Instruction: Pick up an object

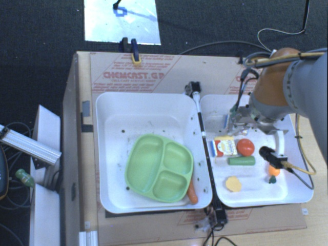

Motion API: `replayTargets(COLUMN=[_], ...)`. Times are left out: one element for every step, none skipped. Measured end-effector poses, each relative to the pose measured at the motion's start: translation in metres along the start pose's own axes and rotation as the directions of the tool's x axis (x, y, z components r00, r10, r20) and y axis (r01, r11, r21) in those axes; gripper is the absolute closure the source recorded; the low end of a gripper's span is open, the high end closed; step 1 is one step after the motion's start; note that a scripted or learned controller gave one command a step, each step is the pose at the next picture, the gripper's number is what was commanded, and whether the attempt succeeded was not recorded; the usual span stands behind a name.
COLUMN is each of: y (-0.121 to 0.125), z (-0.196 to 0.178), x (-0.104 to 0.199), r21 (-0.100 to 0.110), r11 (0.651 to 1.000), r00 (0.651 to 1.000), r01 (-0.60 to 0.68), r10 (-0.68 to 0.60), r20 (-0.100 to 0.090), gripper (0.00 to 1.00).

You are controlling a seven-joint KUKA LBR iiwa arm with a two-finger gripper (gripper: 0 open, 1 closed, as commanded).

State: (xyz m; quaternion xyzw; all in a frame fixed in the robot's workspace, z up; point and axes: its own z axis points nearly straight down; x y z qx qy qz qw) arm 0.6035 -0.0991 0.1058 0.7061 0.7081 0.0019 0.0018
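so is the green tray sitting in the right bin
No, the green tray lies in the left bin, while the right bin holds the small toy foods.

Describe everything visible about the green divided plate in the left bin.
The green divided plate is pale green, plastic-looking, a rounded square with three compartments: one long, two smaller. It lies flat, turned at an angle, on the floor of the left bin, toward its front right. Its compartments hold nothing. An orange carrot-like piece lies against its lower right edge.
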Motion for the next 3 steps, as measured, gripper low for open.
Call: replayTargets(y=[0.0, 0.035, 0.037], z=[0.0, 0.016, 0.004], x=[0.0, -0.011, -0.012], r21=[0.0, -0.007, -0.012], r11=[1.0, 1.0, 1.0], r00=[1.0, 1.0, 1.0], r01=[0.0, 0.002, 0.005], r10=[0.0, -0.002, -0.005], r20=[0.0, 0.003, 0.005], gripper=[0.0, 0.0, 1.0])
